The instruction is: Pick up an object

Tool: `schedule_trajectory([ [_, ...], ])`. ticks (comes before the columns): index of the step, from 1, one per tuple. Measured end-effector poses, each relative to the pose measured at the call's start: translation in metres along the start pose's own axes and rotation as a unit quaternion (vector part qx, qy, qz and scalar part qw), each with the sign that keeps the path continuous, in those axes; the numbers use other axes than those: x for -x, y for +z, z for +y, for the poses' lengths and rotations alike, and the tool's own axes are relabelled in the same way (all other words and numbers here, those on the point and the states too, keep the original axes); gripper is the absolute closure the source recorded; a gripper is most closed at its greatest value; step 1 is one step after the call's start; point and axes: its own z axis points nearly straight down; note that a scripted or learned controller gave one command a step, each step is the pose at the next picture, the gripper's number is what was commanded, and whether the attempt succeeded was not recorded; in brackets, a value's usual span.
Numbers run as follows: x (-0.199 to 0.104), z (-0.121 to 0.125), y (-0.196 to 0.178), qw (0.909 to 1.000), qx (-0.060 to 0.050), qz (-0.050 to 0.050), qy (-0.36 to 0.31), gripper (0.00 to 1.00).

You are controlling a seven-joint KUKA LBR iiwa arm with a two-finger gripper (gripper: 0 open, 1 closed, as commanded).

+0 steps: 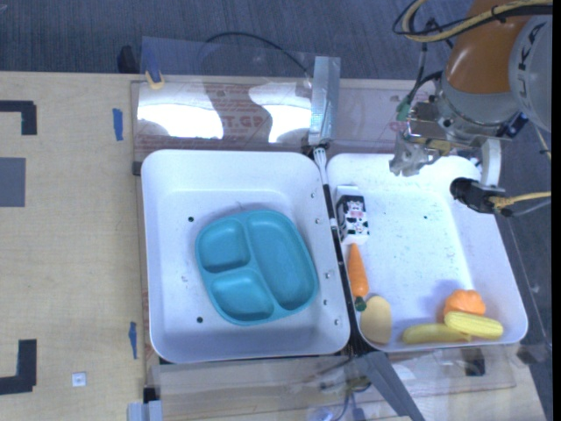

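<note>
Two shallow white bins sit side by side on a pale wooden bench [61,261]. The left bin [166,191] holds a teal plate [254,266] with three compartments, lying flat near the bin's middle. A clear panel [228,103] stands behind the left bin and catches bright glare. A thin black cable [254,40] arcs above that panel. Blue tape strips [117,123] mark the bench beside the left bin, and black corner marks [24,117] sit along the bench's far left, possibly also tape.

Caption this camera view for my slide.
Tool hovers over the right bin's far edge; carrot and toy fruit lie near its front.
</note>
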Motion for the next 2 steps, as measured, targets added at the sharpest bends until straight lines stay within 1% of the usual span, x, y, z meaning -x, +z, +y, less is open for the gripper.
schedule_trajectory([
  [1,0.064,0.004,0.13,0.9933,-0.007,-0.001,0.115,1.0],
  [2,0.124,0.033,0.018,0.9902,0.006,-0.001,0.14,1.0],
])
